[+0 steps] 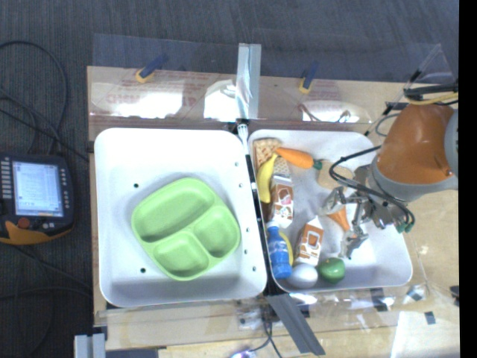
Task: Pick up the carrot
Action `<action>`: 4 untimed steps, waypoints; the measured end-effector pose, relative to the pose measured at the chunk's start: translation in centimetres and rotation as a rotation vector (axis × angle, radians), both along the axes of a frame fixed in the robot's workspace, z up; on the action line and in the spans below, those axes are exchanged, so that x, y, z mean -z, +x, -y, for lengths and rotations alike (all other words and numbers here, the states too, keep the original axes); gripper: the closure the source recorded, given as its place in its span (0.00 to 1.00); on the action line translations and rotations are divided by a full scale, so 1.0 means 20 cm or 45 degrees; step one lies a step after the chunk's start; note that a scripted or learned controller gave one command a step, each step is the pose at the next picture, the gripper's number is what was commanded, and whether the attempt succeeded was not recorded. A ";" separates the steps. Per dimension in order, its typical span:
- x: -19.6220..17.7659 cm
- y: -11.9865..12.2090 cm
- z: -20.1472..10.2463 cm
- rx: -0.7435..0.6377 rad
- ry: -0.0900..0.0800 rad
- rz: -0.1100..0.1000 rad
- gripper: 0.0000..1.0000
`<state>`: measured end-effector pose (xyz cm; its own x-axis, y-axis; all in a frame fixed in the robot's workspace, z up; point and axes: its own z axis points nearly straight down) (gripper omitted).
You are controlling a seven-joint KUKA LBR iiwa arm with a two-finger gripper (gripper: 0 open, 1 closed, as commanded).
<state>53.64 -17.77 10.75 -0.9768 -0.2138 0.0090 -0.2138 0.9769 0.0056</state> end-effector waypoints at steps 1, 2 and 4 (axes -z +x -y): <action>-0.07 0.02 0.00 -0.004 -0.007 0.015 1.00; -0.88 -0.04 0.02 -0.308 -0.010 0.030 1.00; -0.96 -0.18 0.22 -1.138 0.008 0.013 1.00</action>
